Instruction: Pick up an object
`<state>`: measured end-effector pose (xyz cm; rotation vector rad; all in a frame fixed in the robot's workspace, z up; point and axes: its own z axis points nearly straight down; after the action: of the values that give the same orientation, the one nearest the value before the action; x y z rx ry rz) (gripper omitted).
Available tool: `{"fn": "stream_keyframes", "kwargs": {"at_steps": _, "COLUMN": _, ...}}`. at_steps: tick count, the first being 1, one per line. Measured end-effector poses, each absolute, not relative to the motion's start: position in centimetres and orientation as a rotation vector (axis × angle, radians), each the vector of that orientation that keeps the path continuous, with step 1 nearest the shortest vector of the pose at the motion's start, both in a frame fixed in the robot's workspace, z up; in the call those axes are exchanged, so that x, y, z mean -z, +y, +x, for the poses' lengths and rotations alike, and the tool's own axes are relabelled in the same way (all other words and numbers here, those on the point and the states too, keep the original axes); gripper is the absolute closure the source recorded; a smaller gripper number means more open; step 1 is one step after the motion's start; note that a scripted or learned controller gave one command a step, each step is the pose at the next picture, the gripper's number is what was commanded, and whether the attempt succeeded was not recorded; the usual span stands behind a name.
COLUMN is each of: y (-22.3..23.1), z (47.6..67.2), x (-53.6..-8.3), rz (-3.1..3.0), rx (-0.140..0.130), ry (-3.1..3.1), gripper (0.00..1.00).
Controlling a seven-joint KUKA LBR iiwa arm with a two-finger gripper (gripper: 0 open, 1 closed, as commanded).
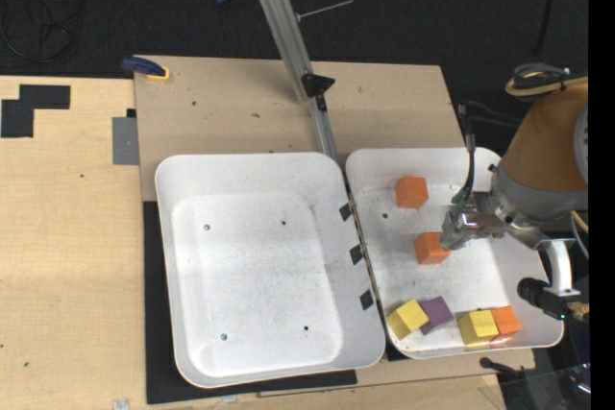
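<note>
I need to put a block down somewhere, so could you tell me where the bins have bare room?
The left bin offers its whole floor. In the right bin, bare patches lie along the divider beside the upper orange cube. It is crowded at the near edge, with yellow, purple, yellow and orange cubes, and around the hand.

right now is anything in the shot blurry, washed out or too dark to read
Camera view: the white bins are bright but not blown out, with specks still visible on the left bin; the floor behind the bench is nearly black, with cables barely readable; the gripper beside the orange cube is small and soft, so its fingers are hard to read; the coloured blocks stay crisp.
</note>
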<state>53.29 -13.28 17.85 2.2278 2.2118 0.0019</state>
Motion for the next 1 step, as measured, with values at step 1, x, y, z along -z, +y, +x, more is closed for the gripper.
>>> {"fn": "stream_keyframes", "kwargs": {"at_steps": 1, "y": -13.51, "z": 52.76, "x": -22.28, "rz": 2.220, "rx": -0.002, "ry": 2.219, "gripper": 1.00}}
